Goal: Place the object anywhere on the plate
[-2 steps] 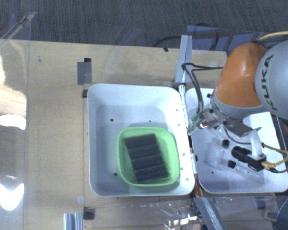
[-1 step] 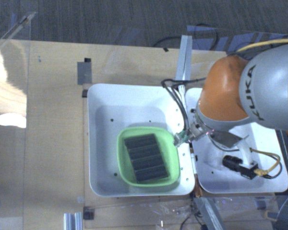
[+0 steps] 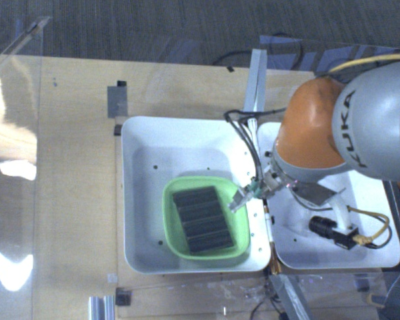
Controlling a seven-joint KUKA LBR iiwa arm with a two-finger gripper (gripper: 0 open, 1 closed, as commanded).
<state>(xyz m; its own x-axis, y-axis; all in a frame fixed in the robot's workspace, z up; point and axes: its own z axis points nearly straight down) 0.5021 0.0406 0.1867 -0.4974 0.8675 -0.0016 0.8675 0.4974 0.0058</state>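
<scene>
Dark grey ribbed rectangular block (image 3: 201,219): flat, four raised bars across its top, lying slightly askew on the green rounded-square plastic plate (image 3: 168,209). It covers most of the plate's floor. The plate sits in the near half of the left shallow white bin (image 3: 140,179).

Two-finger gripper (image 3: 240,199): over the plate's right rim, just beside the block and holding nothing visible. Cannot tell how far open it is.

Grey arm with orange band (image 3: 307,132): crosses above the right white bin (image 3: 300,252) and hides much of it.

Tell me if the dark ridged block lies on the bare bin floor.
No, the dark ridged block rests inside the green plate, not on the bin floor.
</scene>
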